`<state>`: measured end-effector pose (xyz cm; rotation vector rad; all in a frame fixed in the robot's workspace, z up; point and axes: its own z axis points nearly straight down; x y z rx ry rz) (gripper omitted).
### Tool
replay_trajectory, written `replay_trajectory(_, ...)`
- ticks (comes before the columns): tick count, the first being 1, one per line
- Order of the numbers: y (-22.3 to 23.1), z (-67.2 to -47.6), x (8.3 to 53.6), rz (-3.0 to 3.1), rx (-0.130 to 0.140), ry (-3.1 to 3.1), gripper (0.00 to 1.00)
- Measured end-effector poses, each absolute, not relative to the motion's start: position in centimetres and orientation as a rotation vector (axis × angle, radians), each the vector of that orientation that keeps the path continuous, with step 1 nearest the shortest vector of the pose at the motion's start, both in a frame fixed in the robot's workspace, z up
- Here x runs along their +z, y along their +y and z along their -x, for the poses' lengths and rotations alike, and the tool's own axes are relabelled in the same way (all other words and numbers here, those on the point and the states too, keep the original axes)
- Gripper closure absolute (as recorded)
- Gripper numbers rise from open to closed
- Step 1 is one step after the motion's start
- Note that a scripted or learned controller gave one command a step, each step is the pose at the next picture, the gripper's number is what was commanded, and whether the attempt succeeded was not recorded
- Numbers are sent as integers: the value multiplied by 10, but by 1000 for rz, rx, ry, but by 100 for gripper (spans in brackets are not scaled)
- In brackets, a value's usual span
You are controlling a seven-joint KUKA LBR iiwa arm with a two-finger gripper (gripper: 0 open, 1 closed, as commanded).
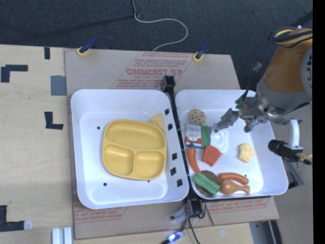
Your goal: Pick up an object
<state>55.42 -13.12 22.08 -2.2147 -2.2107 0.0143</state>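
The right bin (pixel 277 179) holds several toy foods: a cookie (pixel 196 117), a white packet (pixel 192 132), a green block (pixel 205 136), a red block (pixel 211 155), an orange carrot (pixel 192 160), a corn piece (pixel 246 152), a sausage (pixel 232 177), a drumstick (pixel 234 188) and a green-brown piece (pixel 205 183). My gripper (pixel 237 123) hangs over the upper middle of this bin, open, fingers spread with nothing between them. Its left fingertip (pixel 222 122) is just above a small white item (pixel 221 136).
The left bin (pixel 81 136) carries a yellow divided plate (pixel 134 149) and a pale yellow wedge (pixel 157 120) at its upper right. The two bins meet along a black clipped ridge (pixel 175 136). A cable (pixel 162 22) lies behind the bench.
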Motion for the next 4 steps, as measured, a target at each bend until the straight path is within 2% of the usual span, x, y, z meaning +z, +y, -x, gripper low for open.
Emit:
replay_trajectory(1,-131,-557,228,2219,2,-2222,0)
replay_trajectory(3,-134,-565,119,2218,8,-2218,0)
replay_trajectory(4,-134,-567,87,2222,-1,-2222,0)
